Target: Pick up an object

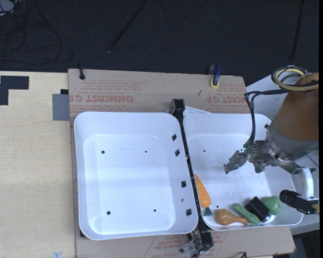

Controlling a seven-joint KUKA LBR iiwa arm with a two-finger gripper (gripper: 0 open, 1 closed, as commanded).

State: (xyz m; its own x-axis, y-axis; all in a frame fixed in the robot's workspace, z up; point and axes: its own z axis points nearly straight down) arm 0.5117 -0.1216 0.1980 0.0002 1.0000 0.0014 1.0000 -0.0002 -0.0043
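Several objects crowd the right bin's point(226, 144) 6 o'clock edge: an orange carrot-shaped piece point(202, 192) against the divider, a tan piece point(227, 216), a green item point(261, 207) and a black block point(256, 207) atop it. At 12 o'clock from them the gripper point(234, 164) hovers over bare floor; whether it is released or clenched, I cannot tell. Nothing stands between.

A dark floor point(151, 26) ran across the top of the view, crossed by thin cables point(132, 20), with a coil of them in the upper left corner. Below it lay a pale wooden bench point(27, 165), marked with black shapes point(8, 87) and a grey patch point(60, 106) near its far edge. A sheet of printed brown cardboard point(145, 90) lay on the bench, a blue and yellow clamp point(215, 75) gripping its far edge.
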